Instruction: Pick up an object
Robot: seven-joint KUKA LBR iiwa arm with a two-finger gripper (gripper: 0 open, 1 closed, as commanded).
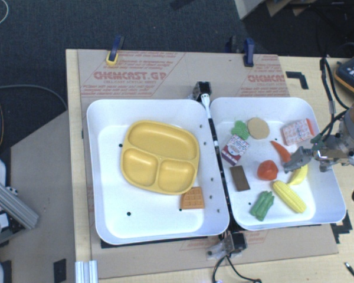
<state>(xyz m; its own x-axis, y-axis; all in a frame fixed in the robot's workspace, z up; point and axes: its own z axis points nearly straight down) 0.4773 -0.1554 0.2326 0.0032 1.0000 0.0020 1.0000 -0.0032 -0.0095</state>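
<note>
The right bin point(325, 200) holds several toy foods. Among them are a red tomato point(268, 170), an orange carrot point(280, 151), a yellow banana point(299, 175), a corn cob point(289, 196) and a green vegetable point(262, 206). Further left lie a brown bar point(239, 178), a red-and-white carton point(234, 149), a green leafy piece point(241, 129) and a tan round biscuit point(258, 128), with a pink packet point(297, 132) at the back right. My gripper point(298, 160) reaches in from the right. It is low over the bin, just above the banana and right of the tomato. Nothing is visibly held.
The left bin point(106, 175) carries a yellow divided plate point(159, 157) and an orange waffle square point(192, 199) near its front right corner. Clamps point(112, 55) sit at the bench's back edge. A black divider point(212, 140) runs between the bins.
</note>
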